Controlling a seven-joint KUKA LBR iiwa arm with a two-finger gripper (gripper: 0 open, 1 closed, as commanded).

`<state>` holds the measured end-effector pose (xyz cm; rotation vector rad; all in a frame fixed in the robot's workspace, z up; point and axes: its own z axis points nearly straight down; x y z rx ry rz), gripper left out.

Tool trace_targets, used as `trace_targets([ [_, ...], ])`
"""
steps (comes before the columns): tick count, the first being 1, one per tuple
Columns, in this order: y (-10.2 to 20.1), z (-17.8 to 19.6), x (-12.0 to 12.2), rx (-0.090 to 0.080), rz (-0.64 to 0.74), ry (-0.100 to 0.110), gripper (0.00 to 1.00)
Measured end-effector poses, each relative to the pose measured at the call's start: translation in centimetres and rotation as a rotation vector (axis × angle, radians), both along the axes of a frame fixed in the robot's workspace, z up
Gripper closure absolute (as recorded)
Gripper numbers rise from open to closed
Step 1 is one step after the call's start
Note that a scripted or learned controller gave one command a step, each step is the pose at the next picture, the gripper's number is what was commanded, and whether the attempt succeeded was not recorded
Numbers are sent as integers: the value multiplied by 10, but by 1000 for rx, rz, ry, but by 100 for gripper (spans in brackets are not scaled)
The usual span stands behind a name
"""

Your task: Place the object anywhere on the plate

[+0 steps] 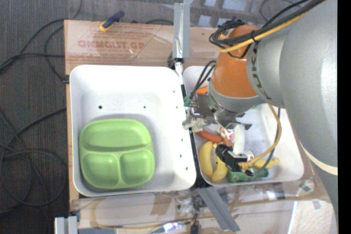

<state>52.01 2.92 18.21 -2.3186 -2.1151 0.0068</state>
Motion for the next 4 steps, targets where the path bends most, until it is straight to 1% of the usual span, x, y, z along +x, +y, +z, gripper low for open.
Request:
trace_targets([
  [1,40,17,74,-3,67,-2,100],
  [2,76,-47,-39,0,26,3,100],
  [3,139,-28,-38,0,212,1,100],
  [4,144,-25,-38,-4,-83,1,100],
])
